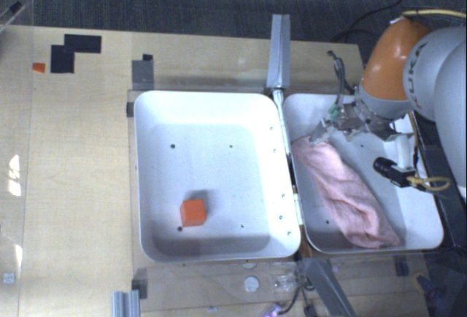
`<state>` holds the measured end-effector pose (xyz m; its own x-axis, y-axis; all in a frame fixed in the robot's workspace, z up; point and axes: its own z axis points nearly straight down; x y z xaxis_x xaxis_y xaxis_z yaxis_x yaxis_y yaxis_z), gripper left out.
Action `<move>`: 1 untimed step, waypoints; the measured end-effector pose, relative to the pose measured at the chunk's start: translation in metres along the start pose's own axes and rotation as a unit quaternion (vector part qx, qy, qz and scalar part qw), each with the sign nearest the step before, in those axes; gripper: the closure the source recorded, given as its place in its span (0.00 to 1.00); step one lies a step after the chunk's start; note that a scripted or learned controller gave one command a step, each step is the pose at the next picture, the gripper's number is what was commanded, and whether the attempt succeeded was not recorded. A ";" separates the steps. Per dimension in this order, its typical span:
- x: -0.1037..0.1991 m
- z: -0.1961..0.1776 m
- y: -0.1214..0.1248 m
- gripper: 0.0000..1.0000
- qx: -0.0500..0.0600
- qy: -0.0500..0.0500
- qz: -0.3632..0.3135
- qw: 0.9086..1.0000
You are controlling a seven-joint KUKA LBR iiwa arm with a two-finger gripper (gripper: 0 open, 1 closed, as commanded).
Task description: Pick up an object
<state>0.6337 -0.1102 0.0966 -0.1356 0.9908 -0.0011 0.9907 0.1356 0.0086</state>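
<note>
The gripper [326, 129] is low in the right bin [423, 231], at the upper end of the pink cloth [343, 191]; perhaps touching it, I cannot tell; an orange block [193, 212] lies in the left bin [211, 118].

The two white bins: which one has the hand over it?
The right bin, which holds the pink cloth; the hand is above its far end. The left bin holds an orange block.
</note>
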 end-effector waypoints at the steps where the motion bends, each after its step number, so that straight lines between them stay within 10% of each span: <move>1: -0.050 0.005 -0.059 0.00 -0.003 -0.003 -0.014 1.000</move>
<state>0.5825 -0.1681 0.0915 -0.1623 0.9867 -0.0068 0.9866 0.1624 0.0152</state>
